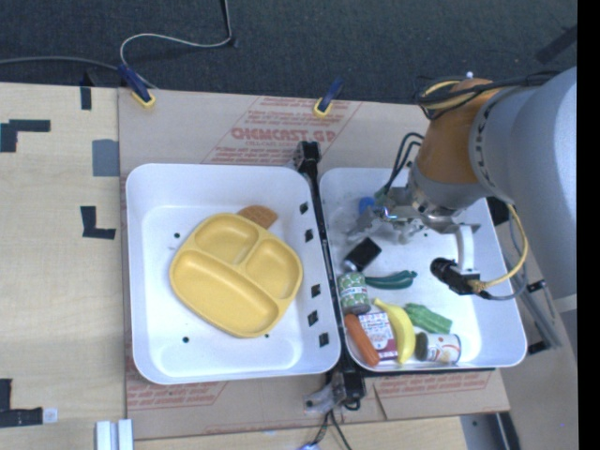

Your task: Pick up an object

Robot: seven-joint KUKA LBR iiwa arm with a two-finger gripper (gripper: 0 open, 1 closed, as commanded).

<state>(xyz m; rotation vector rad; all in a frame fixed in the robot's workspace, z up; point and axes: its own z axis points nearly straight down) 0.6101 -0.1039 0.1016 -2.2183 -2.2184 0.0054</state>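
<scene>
I take the banana (401, 330) as my landmark; it lies near the front wall of the right bin (506, 340), yellow, curved and smooth. Just left of it a small red-and-white carton (374, 327) and an orange carrot (360, 341) lie side by side, and just right of it there is a small jar (439, 348) on its side and a green vegetable (428, 317). They are packed together at the front corner, I think because loose things slide there. Above the banana and to the left stands a little round can (353, 292), and a thin green pepper (391, 278) lies just behind it. Further behind is a flat black block (362, 252).

Behind all these, well above the banana, the gripper (382, 216) hangs over the back of the bin, near the black block. It is too blurred here, so I cannot tell how it is set, and I see nothing held in it. My judgement is that no object is picked yet.

Far left of the banana, the left bin (150, 345) holds a yellow plastic plate (236, 273) with compartments, and a brown round piece (258, 216) touches its back edge.
</scene>
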